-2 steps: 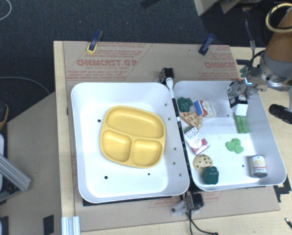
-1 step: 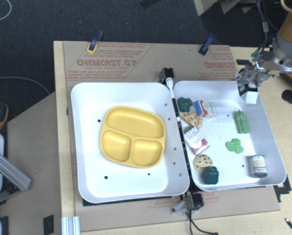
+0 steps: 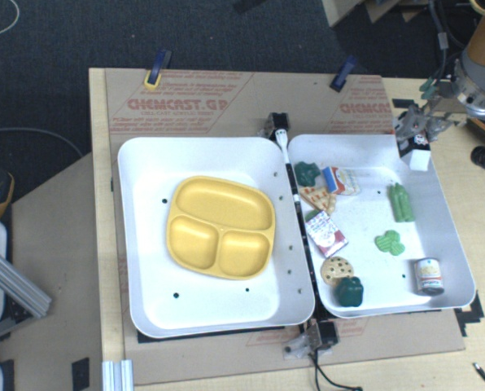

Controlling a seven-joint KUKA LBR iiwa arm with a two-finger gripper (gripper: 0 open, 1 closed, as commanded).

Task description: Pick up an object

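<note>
Bins number two, side by side on the bench (image 3: 226, 96): the left bin (image 3: 145, 300) and the right bin (image 3: 450, 243), their inner rims touching along the middle.

One yellow tray (image 3: 220, 226) with three compartments lies in the left bin, near its centre, and nothing lies in the compartments.

The right bin holds eight small things. Taking the yellow tray as landmark, all lie to its right. Nearest to it sit a dark green toy (image 3: 307, 173), a waffle piece (image 3: 317, 198), a red-and-white packet (image 3: 325, 231), a cookie (image 3: 336, 269) and a dark green pepper (image 3: 349, 292), running in a loose column down the bin's inner side; the pepper touches the cookie's lower edge. A blue-and-red packet (image 3: 338, 180) lies just right of the dark green toy. Farther from the tray are one green stick (image 3: 401, 202), its long axis running up and down the view, one light green lump (image 3: 390, 243) below it, and one small can (image 3: 428, 275) standing upright near the bin's outer lower corner.

One gripper (image 3: 413, 133) hangs at the right bin's far corner, well apart from the tray, above the rim; whether its jaws are spread or pressed together I cannot tell. A white block (image 3: 420, 160) shows just below it.
</note>
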